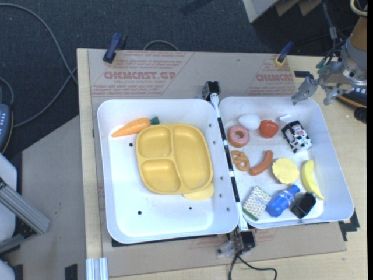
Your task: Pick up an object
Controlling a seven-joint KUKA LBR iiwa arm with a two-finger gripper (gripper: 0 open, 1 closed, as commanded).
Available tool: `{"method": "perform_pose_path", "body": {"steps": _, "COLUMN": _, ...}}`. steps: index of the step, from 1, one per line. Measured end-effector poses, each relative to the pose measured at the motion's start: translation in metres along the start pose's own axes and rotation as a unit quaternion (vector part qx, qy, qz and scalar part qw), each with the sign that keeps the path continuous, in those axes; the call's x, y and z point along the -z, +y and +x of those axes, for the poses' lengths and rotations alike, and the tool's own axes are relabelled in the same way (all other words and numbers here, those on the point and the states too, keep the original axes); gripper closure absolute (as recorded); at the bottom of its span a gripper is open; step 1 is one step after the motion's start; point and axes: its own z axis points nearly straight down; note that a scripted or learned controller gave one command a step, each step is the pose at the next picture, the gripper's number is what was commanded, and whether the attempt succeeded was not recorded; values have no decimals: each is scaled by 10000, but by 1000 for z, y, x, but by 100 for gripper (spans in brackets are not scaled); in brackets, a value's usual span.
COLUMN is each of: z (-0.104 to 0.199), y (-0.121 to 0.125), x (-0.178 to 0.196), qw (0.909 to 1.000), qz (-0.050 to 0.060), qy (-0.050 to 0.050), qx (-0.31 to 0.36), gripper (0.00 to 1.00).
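The right bin (332, 156) holds several toy foods: a white egg (249, 121), a red tomato (268, 128), a pink donut (238, 136), a pretzel (239, 158), a sausage (261, 163), a yellow round piece (285, 170), a banana (311, 179), a blue bottle (282, 200), a black block (303, 205), a checkered cracker (256, 203) and a black-and-white cow-patterned box (295, 136). My gripper (312, 98) hangs over that bin's far right rim, open, with nothing between its fingers. It is above and behind the cow-patterned box.
The left bin (116, 203) carries a yellow divided plate (175, 158) and an orange carrot (133, 126) at its far left. Blue clamps (112, 46) pin the cardboard sheet at the back. Cables run between the bins and off the bench's front.
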Motion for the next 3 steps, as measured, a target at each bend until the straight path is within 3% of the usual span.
{"method": "perform_pose_path", "body": {"steps": 1, "z": -6, "y": -38, "x": -119, "qw": 10000, "qz": -1, "qy": 27, "qx": 15, "gripper": 0}}
{"method": "perform_pose_path", "body": {"steps": 2, "z": -7, "y": -37, "x": -109, "qw": 10000, "qz": -9, "qy": 2, "qx": 15, "gripper": 100}}
{"method": "perform_pose_path", "body": {"steps": 3, "z": 65, "y": -15, "x": -103, "qw": 10000, "qz": 7, "qy": 6, "qx": 6, "gripper": 100}}
